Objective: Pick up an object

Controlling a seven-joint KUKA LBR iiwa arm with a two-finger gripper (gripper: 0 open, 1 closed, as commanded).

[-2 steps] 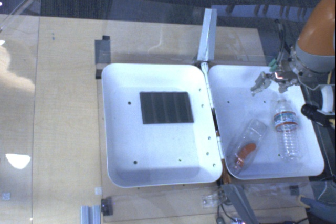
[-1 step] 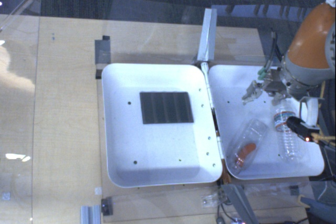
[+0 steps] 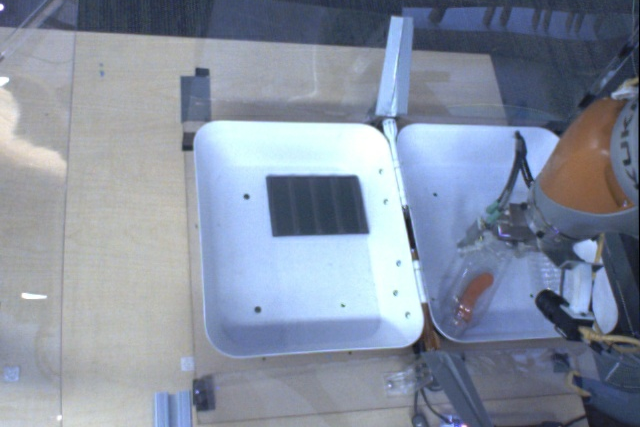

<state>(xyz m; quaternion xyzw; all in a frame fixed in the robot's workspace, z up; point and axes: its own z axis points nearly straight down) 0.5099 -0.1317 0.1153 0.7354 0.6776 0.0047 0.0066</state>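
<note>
A clear plastic item with an orange-red piece inside [image 3: 472,293] lies tilted near the front left corner of the right bin [image 3: 440,165]. My gripper [image 3: 497,233] hangs low inside that bin, just above and behind the clear item's upper end, under the arm's orange band [image 3: 592,165]. Whether it touches the item is hidden by glare and by the wrist. A dark ribbed rectangle [image 3: 316,205] lies flat in the middle of the left bin [image 3: 230,295].
A metal divider bar [image 3: 394,75] runs back from the gap between the two bins. The bins sit on a pale wooden bench [image 3: 100,215], with small clamps at the left bin's corners. The arm covers the right bin's right side.
</note>
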